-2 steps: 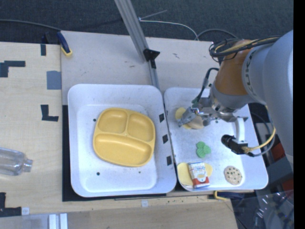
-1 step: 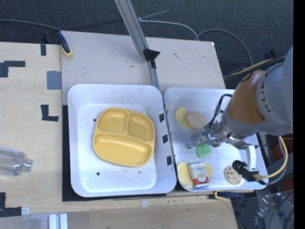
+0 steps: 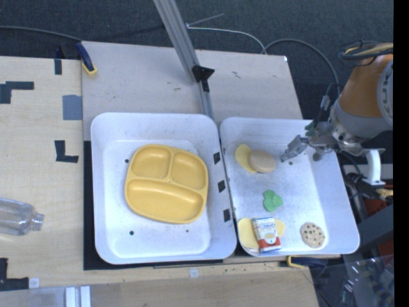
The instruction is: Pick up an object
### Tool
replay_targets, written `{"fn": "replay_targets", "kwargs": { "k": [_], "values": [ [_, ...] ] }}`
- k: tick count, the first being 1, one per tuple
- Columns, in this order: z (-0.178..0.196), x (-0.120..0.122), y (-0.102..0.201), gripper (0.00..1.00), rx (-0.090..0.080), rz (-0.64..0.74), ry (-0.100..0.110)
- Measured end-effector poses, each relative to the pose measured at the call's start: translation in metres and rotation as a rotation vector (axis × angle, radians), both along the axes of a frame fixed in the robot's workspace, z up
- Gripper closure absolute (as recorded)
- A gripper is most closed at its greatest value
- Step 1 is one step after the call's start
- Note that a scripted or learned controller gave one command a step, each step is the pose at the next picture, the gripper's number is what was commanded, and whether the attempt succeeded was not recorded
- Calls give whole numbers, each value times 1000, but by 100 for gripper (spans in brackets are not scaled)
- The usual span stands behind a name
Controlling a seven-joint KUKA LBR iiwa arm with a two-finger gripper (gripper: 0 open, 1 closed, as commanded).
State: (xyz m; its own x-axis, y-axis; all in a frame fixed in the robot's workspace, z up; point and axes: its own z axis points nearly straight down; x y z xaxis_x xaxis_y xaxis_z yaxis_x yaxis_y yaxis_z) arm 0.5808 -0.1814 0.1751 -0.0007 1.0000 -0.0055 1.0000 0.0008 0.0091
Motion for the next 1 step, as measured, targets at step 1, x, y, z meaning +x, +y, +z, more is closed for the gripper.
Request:
{"fn": "replay_targets", "kwargs": {
  "k": [1],
  "values": [
    [14, -56, 130, 0, 8, 7, 13]
  ]
}}
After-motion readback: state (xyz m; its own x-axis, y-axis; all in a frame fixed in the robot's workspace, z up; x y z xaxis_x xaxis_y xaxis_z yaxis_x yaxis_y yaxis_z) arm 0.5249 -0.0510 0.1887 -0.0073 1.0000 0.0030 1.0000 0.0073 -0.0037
